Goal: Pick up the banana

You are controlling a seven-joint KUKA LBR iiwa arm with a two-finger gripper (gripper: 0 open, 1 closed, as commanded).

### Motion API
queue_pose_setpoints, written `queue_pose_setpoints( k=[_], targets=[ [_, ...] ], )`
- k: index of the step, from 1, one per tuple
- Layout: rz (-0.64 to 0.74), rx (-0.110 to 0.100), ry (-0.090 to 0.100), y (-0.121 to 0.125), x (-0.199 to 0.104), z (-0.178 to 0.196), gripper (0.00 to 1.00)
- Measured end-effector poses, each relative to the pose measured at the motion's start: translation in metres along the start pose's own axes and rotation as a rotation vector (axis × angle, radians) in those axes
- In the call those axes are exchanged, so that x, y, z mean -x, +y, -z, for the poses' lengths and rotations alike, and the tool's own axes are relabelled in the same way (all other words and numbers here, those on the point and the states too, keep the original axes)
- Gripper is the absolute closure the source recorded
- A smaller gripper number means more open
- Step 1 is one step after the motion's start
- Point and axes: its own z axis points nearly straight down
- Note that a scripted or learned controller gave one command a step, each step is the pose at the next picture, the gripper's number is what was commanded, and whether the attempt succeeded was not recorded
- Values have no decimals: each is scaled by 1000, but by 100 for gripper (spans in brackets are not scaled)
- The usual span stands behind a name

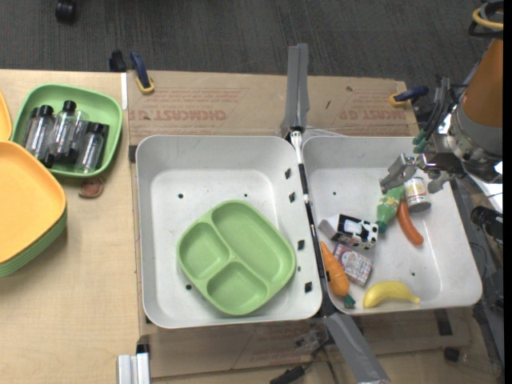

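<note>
I see the banana (390,294) lying near the front edge of the right bin (448,290), just right of a toy carrot (334,270) and a small packet (354,262). My gripper (410,173) hangs over the bin's upper right part, well apart from the banana, above a small can (416,194), a red sausage-shaped toy (410,226) and a green toy (387,214). I cannot tell how its hand is set. A green divided plate (235,256) lies in the left bin (160,174).
</note>
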Motion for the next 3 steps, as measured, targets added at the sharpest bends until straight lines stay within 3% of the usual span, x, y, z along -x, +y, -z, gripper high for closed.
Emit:
queue_pose_setpoints(
  k=[1, 2, 3],
  targets=[
    [-2, -2, -1, 0, 1, 8, 100],
    [363, 1, 0, 2, -24, -28, 100],
    [377, 2, -1, 91, -24, -24, 100]
  ],
)
